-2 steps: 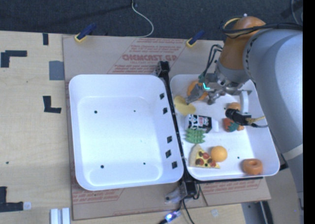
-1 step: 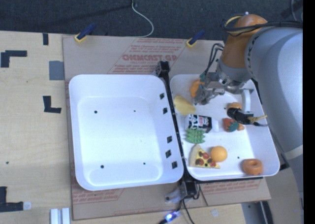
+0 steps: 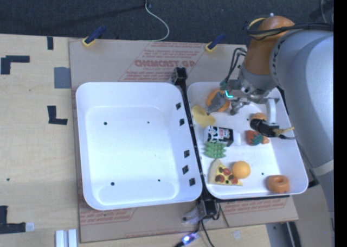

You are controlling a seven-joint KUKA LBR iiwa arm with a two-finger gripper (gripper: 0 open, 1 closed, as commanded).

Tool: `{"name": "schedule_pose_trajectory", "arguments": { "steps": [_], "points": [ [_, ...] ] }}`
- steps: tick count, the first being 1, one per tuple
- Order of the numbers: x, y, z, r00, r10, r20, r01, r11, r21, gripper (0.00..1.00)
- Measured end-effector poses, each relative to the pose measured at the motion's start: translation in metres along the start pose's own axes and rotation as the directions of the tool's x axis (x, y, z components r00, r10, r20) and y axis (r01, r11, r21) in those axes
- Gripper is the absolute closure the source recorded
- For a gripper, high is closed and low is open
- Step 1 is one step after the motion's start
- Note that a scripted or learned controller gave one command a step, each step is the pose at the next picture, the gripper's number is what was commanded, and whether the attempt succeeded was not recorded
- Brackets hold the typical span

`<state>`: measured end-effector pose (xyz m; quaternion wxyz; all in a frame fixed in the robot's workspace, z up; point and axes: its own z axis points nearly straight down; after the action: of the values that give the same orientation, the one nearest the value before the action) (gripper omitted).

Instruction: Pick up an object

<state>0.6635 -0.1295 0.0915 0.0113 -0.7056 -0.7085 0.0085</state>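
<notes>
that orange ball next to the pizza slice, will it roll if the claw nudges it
Probably. The orange ball looks round and smooth, so a nudge would likely send it rolling. The pizza slice touching its left side might stop it that way. Its smooth curve may also slip from a pinch.

The KUKA arm (image 3: 303, 72) enters from the right edge of the camera view as a broad grey link filling the upper right. It narrows toward the wrist, where the orange band (image 3: 263, 45) wraps the arm above the last joint. Black cables loop around the band and run down the wrist's left side. Below the band the grey wrist section points downward and slightly leftward. The gripper (image 3: 229, 99) hangs low at the wrist's end over the far left part of the right bin (image 3: 293, 156), near its far edge. A small teal light shows on the gripper body. Its fingers are too blurred and crowded to read.
</notes>
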Motion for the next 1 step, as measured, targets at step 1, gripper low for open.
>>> {"name": "schedule_pose_trajectory", "arguments": {
  "steps": [1],
  "points": [
    [0.0005,-0.0006,-0.0094,1.0,-0.001,0.0,0.001,1.0,0.002,1.0]
  ]
}}
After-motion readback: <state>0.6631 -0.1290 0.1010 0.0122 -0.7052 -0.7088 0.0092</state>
